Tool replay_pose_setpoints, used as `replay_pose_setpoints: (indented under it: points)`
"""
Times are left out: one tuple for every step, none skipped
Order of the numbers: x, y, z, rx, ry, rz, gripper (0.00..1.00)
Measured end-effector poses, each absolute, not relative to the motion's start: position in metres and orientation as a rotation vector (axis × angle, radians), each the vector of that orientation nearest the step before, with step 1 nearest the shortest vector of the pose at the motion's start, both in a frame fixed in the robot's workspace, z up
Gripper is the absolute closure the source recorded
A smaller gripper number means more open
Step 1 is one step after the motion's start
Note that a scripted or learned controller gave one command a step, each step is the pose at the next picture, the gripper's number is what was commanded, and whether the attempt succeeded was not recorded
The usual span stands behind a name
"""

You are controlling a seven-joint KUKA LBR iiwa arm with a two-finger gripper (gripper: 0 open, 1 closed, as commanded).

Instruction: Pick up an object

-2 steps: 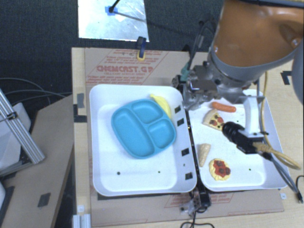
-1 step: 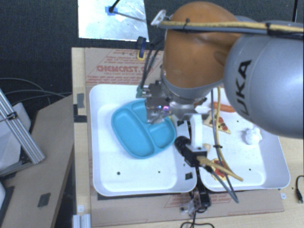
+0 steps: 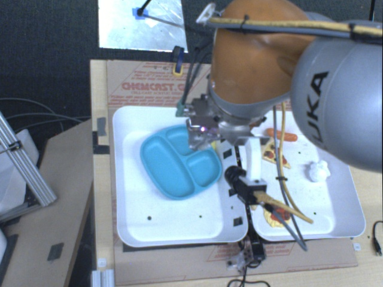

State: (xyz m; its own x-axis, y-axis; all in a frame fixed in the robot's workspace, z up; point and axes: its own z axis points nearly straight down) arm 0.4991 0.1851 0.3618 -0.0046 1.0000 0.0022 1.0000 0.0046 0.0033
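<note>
- Arm [image 3: 335,94]: rounded grey casing with black "UKA" lettering.
- Orange band [image 3: 257,46]: glossy, domed.
- Cables [image 3: 287,24]: tan and black, along the casing.

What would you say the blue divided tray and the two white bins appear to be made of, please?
The blue divided tray looks like moulded plastic: one even colour, rounded compartment walls, a soft sheen. The left white bin and the right white bin look like thin formed plastic or foam, smooth and matte with rolled rims; the view leaves that open.
</note>
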Motion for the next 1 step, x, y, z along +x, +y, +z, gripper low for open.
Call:
replay_pose_setpoints:
  points:
    - [0.4872,0.1352,0.4892,2.219,2.212,0.025,1.0]
